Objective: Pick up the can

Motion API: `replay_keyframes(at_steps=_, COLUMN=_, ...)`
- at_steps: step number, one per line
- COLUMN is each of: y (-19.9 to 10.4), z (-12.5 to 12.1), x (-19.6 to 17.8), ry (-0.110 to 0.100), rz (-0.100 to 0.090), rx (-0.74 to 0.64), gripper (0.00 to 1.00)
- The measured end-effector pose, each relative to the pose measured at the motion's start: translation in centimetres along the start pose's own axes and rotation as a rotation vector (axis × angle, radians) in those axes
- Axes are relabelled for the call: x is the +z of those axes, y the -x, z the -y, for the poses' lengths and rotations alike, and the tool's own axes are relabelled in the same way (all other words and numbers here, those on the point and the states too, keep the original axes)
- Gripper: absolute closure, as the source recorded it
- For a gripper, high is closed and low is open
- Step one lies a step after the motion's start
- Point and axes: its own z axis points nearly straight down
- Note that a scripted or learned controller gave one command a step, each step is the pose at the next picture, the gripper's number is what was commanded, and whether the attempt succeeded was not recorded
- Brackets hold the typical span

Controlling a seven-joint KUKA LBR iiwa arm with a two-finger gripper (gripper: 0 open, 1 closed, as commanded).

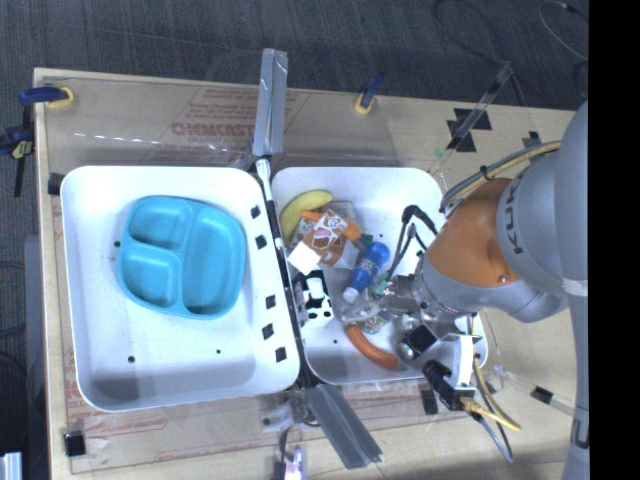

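The arm reaches in from the right and bends low over the right bin, its gripper down in the clutter at lower centre; whether it is wide or narrow cannot be told. The can is hard to single out: the crumpled shiny thing just beside the gripper, between the bottle and the orange sausage, looks likeliest. Best to settle squarely over it, avoid both neighbours, then lift straight.

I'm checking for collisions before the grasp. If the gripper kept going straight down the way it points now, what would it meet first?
Probably the crumpled shiny item beside the blue bottle, directly beneath the gripper. The orange carrot-like piece lies just nearer the bin's front. Depth is hard to judge from this slanted view.
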Motion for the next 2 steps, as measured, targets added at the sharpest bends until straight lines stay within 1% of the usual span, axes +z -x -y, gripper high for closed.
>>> replay_keyframes(at_steps=1, y=0.0, z=-0.1, x=-1.0, ry=0.001, rz=0.002, rx=-0.006, gripper=1.0)
replay_keyframes(at_steps=2, y=-6.1, z=1.1, x=-8.9, ry=-0.001, rz=0.0, rx=0.004, gripper=1.0)
